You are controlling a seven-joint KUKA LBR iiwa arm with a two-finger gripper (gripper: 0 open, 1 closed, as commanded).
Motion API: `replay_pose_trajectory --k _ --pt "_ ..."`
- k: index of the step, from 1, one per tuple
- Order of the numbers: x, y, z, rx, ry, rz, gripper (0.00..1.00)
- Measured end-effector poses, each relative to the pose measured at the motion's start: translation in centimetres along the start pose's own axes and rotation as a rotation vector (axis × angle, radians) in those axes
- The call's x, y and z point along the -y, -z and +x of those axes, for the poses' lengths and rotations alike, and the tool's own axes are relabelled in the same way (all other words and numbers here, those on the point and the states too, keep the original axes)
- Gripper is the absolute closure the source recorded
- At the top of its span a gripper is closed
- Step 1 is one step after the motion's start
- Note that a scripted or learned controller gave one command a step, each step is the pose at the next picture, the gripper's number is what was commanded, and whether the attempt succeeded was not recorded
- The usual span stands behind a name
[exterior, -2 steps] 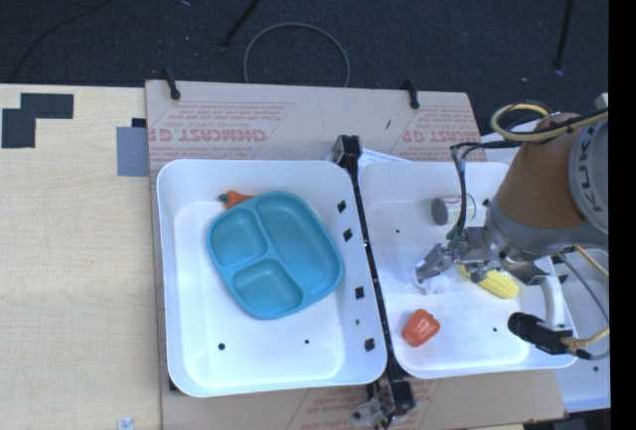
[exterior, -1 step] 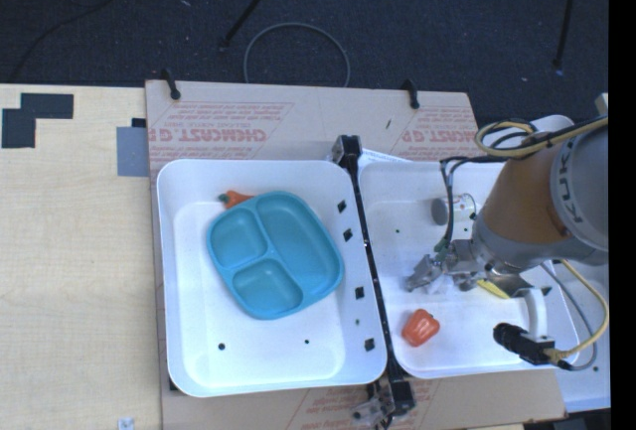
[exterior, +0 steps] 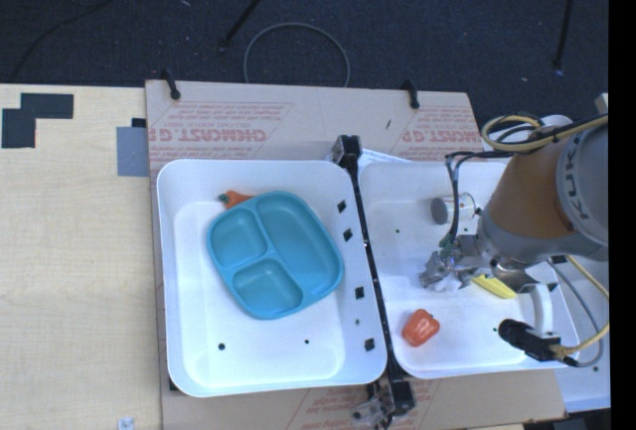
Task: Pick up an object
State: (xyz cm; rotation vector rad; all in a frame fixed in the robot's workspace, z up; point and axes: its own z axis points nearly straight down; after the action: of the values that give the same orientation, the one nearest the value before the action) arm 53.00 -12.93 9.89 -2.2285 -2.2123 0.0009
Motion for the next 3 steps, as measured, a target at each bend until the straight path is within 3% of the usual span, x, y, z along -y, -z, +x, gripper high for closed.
replay_pose_trajectory --k 2,3 --pt "0.1 11.4 0.2 0.001 0.008 -0.004 1.00" --pt "-1.3 10.5 5.1 -0.002 0.011 0.002 1.00"
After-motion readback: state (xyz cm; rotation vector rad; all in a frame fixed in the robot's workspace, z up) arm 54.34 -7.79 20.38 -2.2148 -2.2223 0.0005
